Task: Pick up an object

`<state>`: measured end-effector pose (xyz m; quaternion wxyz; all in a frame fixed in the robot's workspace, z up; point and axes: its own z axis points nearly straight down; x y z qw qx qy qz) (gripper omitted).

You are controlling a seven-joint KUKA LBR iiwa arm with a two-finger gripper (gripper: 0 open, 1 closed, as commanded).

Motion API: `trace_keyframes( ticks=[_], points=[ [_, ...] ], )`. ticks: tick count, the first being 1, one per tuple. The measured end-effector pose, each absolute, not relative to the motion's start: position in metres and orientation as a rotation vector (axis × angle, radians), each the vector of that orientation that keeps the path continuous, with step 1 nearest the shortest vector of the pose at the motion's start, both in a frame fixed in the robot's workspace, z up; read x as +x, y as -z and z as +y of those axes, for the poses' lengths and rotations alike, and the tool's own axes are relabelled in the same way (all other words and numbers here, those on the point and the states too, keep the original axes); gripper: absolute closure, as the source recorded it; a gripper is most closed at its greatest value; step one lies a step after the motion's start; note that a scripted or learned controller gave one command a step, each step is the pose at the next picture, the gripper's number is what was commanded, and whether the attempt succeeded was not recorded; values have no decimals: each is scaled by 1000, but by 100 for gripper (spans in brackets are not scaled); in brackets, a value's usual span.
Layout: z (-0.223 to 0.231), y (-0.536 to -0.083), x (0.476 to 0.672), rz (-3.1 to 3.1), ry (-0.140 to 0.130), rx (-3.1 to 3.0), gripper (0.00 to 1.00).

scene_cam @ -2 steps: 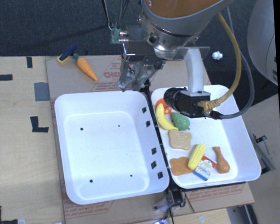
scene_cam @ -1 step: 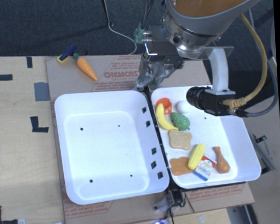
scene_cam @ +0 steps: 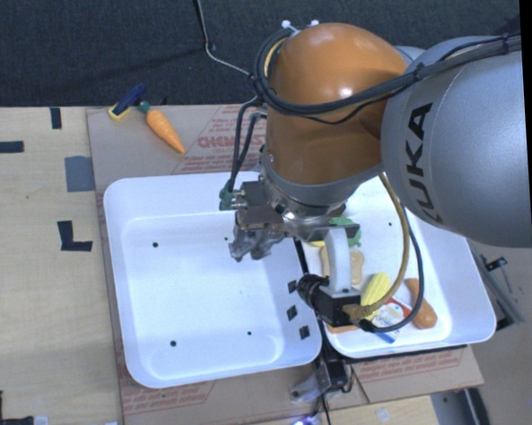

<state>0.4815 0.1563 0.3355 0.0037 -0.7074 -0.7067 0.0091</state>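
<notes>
Plainly, the pickable things lie in the right bin [scene_cam: 471, 329], bunched toward its near edge and near-left corner. A yellow toy like a corn cob or banana [scene_cam: 375, 289] lies just beside a white block-like piece [scene_cam: 338, 264], with a green scrap [scene_cam: 346, 225] farther back under the arm. A small orange piece [scene_cam: 421, 312] rests nearer the bin's near-right part, touching or almost touching a flat white packet with red and blue print [scene_cam: 391, 315]. These look like light plastic play items: stiff, smooth and a bit slippery, not fragile. I judge that the yellow toy is best taken across its narrow middle, since its curved ends would slide out of a pinch; the flat packet offers little to grasp from above.

The gripper [scene_cam: 250, 239] hangs over the left bin [scene_cam: 127, 287], close to that bin's far-right part, near the shared wall between the bins. It is dark and seen against the wrist, so I cannot tell how it is set; nothing can be made out held in it. The big grey arm with its orange band [scene_cam: 340, 95] covers much of the right bin's far side.

Outside the bins, a toy carrot [scene_cam: 164, 129] lies on the cardboard sheet [scene_cam: 199, 139] beyond the left bin's far edge, beside a small blue and yellow item [scene_cam: 127, 103].
</notes>
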Motion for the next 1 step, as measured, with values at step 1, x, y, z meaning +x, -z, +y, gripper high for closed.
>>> trace_keyframes(
  ticks=[1],
  points=[
    [211,-437,483,-2232,15,-2213,100]
  ],
)
